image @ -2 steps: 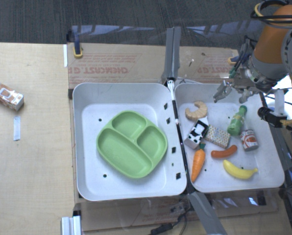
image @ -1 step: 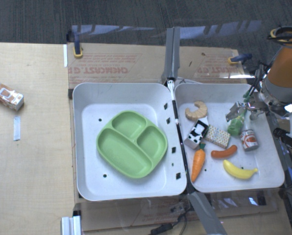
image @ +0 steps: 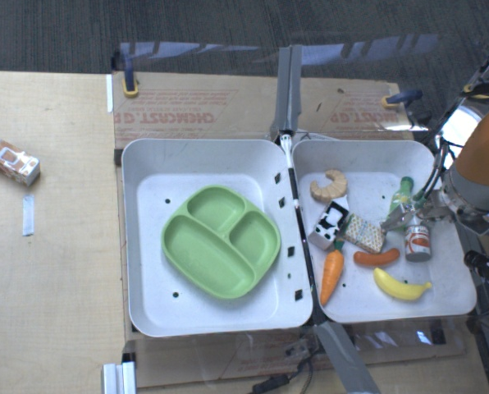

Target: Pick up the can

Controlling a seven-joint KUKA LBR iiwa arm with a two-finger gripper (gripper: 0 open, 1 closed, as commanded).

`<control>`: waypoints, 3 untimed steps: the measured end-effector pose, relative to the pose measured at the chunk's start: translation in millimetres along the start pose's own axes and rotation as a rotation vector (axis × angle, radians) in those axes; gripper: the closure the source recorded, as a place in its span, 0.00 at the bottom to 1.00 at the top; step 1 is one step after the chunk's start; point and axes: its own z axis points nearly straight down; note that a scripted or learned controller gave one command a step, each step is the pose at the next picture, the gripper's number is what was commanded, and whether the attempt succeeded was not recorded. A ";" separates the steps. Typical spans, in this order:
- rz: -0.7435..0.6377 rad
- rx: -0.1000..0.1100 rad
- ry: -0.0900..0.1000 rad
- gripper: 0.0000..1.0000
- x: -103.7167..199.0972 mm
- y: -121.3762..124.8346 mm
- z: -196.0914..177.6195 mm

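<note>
The can (image: 418, 242) is small, red and white with a silver top, and stands upright in the right bin (image: 458, 302) towards its right side. My gripper (image: 409, 217) hangs just above and behind the can, at the end of the grey arm with the orange band (image: 482, 158) that comes in from the right. The gripper's metal parts overlap the can's top edge in this view. I see nothing lifted off the bin floor.
Around the can lie a red sausage (image: 377, 258), a banana (image: 401, 285), a carrot (image: 331, 274), a speckled block (image: 363, 233), a black-and-white box (image: 330, 223), a croissant (image: 330, 185) and a green bottle (image: 404, 191). The left bin (image: 146, 302) holds a green divided plate (image: 220, 240).
</note>
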 end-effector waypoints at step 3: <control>-0.005 0.015 0.006 0.00 4.0 -36.2 7.4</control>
